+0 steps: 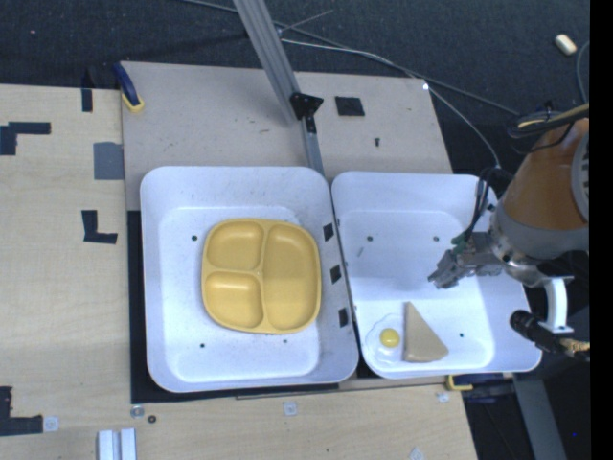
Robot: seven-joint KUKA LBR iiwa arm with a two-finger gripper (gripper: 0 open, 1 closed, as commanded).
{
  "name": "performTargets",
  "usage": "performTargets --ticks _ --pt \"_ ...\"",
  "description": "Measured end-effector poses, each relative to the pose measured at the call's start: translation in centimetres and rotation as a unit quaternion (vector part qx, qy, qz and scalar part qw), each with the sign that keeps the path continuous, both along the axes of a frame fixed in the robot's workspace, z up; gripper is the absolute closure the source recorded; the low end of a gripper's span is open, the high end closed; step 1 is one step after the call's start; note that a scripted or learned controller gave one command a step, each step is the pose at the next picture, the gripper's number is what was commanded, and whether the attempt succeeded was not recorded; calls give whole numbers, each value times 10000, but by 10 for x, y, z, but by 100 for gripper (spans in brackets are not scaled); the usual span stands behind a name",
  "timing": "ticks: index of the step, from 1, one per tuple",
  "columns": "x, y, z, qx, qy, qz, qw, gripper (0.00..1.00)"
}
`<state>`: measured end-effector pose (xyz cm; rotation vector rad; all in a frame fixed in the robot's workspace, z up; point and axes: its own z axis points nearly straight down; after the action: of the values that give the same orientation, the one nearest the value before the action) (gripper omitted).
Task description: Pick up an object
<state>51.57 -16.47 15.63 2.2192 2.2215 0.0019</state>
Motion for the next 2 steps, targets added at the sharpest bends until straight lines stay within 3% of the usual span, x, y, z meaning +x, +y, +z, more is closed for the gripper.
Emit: performTargets --ticks 2 --pt "11 -4 122 -9 -16 4 10000 100"
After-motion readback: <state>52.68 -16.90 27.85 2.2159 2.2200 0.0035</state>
